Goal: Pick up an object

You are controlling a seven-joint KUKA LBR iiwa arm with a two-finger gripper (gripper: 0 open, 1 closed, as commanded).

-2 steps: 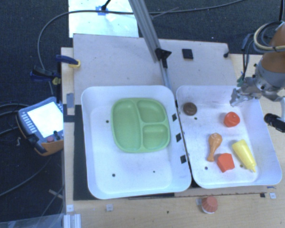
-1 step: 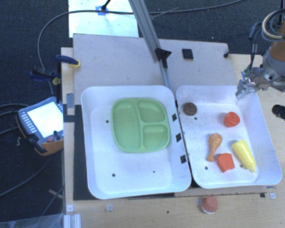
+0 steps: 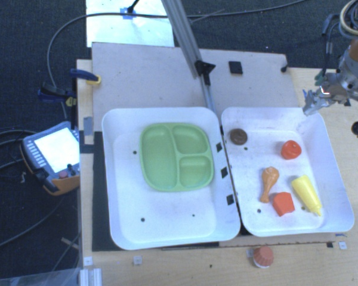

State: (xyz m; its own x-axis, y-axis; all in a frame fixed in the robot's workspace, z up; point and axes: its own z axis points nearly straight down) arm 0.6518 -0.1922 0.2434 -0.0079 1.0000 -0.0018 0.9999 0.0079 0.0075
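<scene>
While the arm hangs over the right bin's (image 3: 331,154) far right corner, its gripper (image 3: 313,103) points down and left with nothing between the fingers; I cannot tell whether they are spread or pressed together. Below and left of the fingers lies a red tomato (image 3: 291,149), farther down a chicken drumstick (image 3: 268,182), an orange block (image 3: 283,204) and a yellow corn cob (image 3: 307,194). Well left sits a brown disc (image 3: 238,136).

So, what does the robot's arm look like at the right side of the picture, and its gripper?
The arm is grey metal with rounded segments. Pale looped cables run beside its upper part, and a dark cable hangs down its left side. The gripper at its end is a small silver-grey metal piece, shiny in places. It is too small to tell its details.
</scene>
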